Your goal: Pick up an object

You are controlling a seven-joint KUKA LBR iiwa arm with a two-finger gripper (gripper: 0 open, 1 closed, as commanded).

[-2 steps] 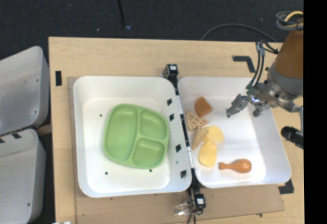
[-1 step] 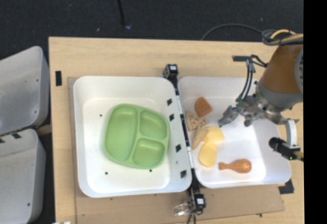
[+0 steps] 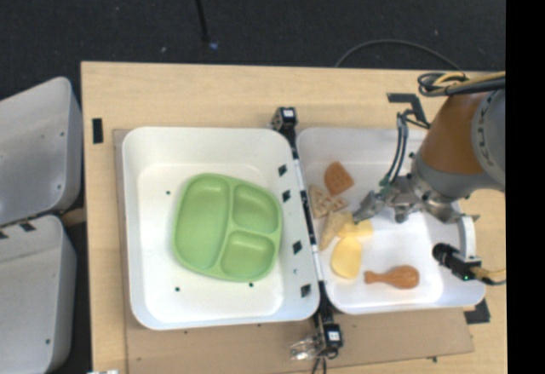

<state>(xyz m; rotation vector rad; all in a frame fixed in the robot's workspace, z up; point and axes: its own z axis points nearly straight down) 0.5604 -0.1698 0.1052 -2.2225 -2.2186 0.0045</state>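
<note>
The right bin (image 3: 375, 146) holds several toy food items. A brown waffle-like square (image 3: 338, 178) lies near its left wall, with pale tan pieces (image 3: 324, 204) just below it. A yellow chunk (image 3: 347, 255) sits lower down, and a brown drumstick (image 3: 394, 278) lies near the front wall. My gripper (image 3: 385, 209) hangs low over the middle of this bin, just right of and above the yellow chunk. Its fingers stand open and apart, with nothing between them.
A green divided plate (image 3: 227, 227) lies in the left bin (image 3: 136, 279). A ridge with black clips (image 3: 298, 210) separates the two bins. The arm's orange band (image 3: 451, 138) looms over the right bin's far right side, and cables trail near it.
</note>
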